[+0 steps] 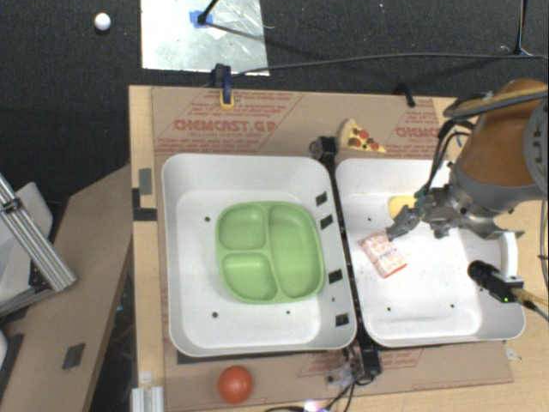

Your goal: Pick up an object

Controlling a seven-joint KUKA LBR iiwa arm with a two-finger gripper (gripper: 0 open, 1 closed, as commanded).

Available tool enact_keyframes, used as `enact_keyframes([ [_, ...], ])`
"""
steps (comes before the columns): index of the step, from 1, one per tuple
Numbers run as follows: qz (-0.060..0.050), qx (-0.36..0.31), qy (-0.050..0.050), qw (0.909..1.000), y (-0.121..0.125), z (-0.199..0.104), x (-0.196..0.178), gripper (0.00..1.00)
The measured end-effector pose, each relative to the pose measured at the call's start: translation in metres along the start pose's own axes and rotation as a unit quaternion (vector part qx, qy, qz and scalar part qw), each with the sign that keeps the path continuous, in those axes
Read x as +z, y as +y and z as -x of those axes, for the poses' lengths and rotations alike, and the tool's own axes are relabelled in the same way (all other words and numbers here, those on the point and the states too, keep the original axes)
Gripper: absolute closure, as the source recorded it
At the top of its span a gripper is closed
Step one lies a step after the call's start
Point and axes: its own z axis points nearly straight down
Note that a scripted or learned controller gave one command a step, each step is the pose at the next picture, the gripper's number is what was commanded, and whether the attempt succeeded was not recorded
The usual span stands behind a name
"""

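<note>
In the right bin a small pink and white packet lies flat near the left wall. A yellow rounded object rests farther back, partly hidden by the arm. My gripper hangs low between the two, just above and to the right of the packet and right in front of the yellow object. Nothing is visibly held in it. The grey arm with its orange band reaches in from the right.
The left bin holds a green divided plate. Outside the bins, a toy pizza slice lies on the cardboard behind the right bin, and a red ball sits at the front edge.
</note>
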Motion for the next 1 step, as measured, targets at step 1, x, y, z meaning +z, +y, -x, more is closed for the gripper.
enact_keyframes([
  [1, 0.006, -0.001, -0.001, 1.0000, 0.0029, 0.0000, -0.0058, 0.00],
])
